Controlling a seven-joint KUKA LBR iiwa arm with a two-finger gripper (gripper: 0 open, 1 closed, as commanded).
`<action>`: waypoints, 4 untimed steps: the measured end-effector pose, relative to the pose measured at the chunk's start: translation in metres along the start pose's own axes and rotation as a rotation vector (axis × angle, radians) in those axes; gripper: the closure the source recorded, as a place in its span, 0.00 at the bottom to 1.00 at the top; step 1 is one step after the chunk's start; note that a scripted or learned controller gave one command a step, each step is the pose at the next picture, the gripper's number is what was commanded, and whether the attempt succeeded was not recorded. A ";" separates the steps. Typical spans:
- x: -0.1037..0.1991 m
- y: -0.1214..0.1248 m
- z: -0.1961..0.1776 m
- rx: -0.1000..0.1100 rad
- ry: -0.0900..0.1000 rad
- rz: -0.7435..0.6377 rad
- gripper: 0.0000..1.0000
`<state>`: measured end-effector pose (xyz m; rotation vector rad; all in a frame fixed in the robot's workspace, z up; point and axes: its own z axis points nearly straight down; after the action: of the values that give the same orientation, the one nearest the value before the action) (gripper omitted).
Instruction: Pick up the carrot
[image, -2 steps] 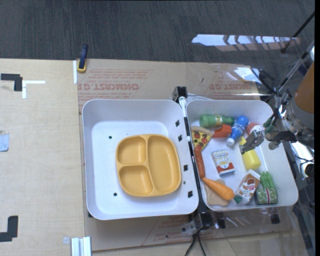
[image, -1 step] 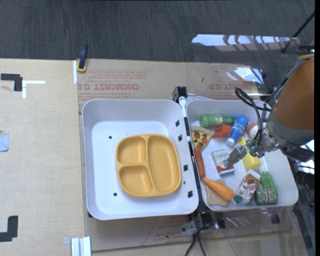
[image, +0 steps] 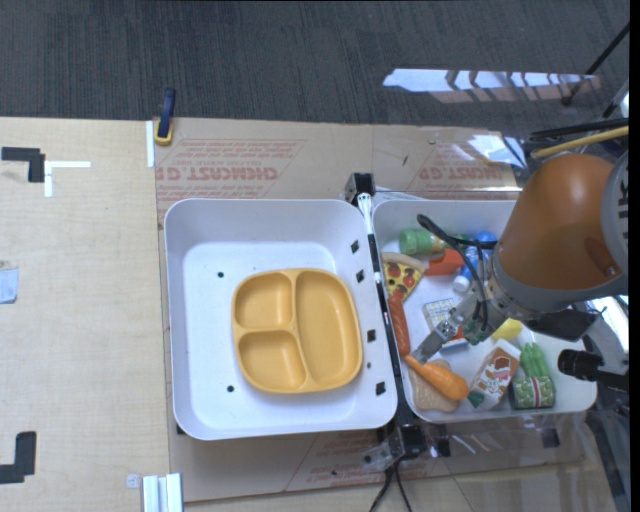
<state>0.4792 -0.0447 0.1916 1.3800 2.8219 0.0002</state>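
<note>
Camera view has the carrot (image: 440, 377) lying near the right bin's (image: 575, 400) front-left corner; gripper (image: 440, 343) hovers just above it, can't tell how open; pickup's not done yet imo.

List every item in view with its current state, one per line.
carrot: lying flat in the right bin, at the hand's tip, not lifted
hand: lowered into the right bin beside the carrot
yellow divided plate: flat in the left bin, nothing on it
pizza slice: lying flat by the divider
left bin: holds the plate
right bin: crowded with toy food
</note>
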 end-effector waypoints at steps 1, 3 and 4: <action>0.026 0.022 0.000 -0.001 -0.001 -0.336 0.00; 0.011 0.010 0.000 -0.002 -0.003 -0.823 0.00; -0.051 -0.036 0.089 -0.003 -0.011 -0.884 0.00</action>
<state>0.4816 -0.1070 0.1024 0.0395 3.1304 -0.0027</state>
